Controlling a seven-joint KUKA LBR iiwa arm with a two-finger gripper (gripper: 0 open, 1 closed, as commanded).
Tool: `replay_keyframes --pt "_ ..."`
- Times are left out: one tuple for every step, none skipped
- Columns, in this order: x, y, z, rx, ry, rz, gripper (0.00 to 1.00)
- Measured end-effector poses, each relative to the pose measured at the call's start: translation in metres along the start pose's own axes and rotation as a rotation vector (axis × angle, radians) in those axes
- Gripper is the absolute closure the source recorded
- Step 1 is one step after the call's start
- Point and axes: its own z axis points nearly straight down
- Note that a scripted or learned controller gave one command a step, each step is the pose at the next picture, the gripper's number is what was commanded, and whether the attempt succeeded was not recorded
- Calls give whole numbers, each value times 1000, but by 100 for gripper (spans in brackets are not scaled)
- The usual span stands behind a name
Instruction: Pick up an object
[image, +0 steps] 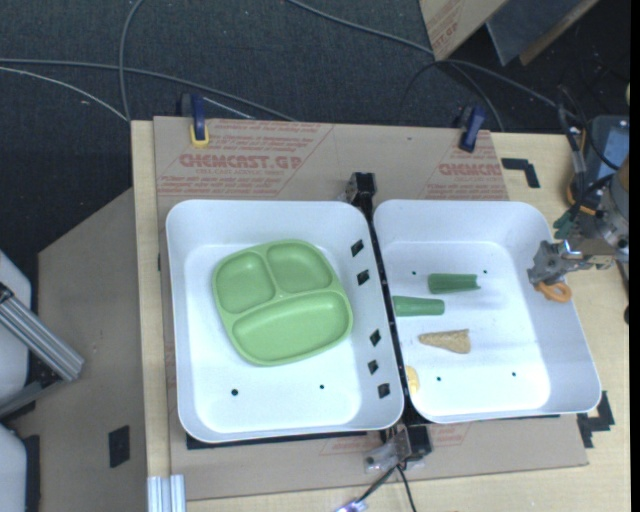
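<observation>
The right bin (520, 352) holds two green stick-shaped pieces, one (453, 284) near its middle and one (418, 307) closer to the divider. A tan wedge (446, 341) lies just in front of them. A small yellow bit (411, 379) sits at the bin's front left wall. My gripper (556, 262) hangs over the right rim of this bin, well to the right of the green pieces. A small orange object (553, 291) lies just below it at the rim. A green divided plate (283, 302) fills the middle of the left bin (200, 385).
Black clips (361, 186) run along the divider between the bins. Blue clamps (199, 118) (470, 126) grip the brown board's far edge. Cables cross the dark floor behind, and a cardboard box (460, 20) stands at the top right.
</observation>
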Motion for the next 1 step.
replay_keyframes --pt "58 15 9 2 2 -1 100"
